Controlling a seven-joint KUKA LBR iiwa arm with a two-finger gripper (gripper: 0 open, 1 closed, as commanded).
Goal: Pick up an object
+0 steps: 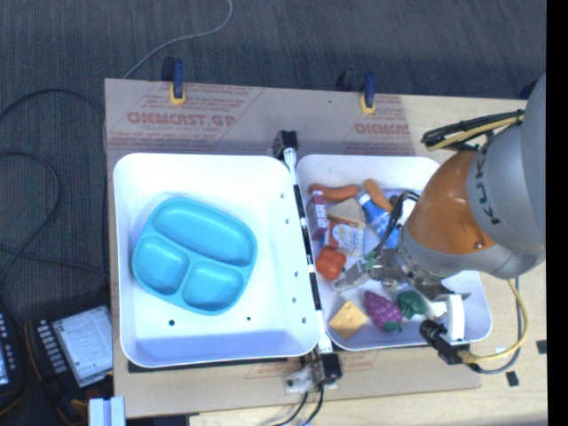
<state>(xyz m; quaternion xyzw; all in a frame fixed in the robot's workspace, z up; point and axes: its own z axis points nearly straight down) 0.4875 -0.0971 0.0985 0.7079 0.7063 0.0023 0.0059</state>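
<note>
White plastic bins, two of them and both shallow, sit side by side on the plywood tabletop [248,105]. Left white bin [142,327] holds one item: a blue three-compartment plastic tray [193,254], lying flat near the bin's middle, toward its left edge.

Right white bin [475,318] holds a cluster of small toy food items. Along its far edge lie an orange-brown toy sausage [337,191] and an orange carrot-shaped piece [377,193]. Nearer the left wall are a small printed packet [318,213], a tan wedge-shaped piece [344,213] and a red round tomato-like toy [330,262]. A blue bottle-like item [380,220] lies partly under the arm. Toward the bin's near edge sit a yellow cheese-like wedge [348,319], a purple bunch of toy grapes [382,310] and a green leafy toy [410,303].

Grey arm with orange band [453,216] reaches in from the bin's right edge and covers much of its right half. The hand [371,269] is low over the bin's middle. Its metal fingers [355,273] point toward the left wall; whether they are apart or together cannot be told from this angle. No item is seen between them.

Red tomato-like toy lies just beside the fingertips, on their left-wall side. Purple grapes lie just beside the hand, on its near-edge side, with the green leafy toy touching or close against them. Yellow wedge lies near the hand, toward the near-left corner.
</note>
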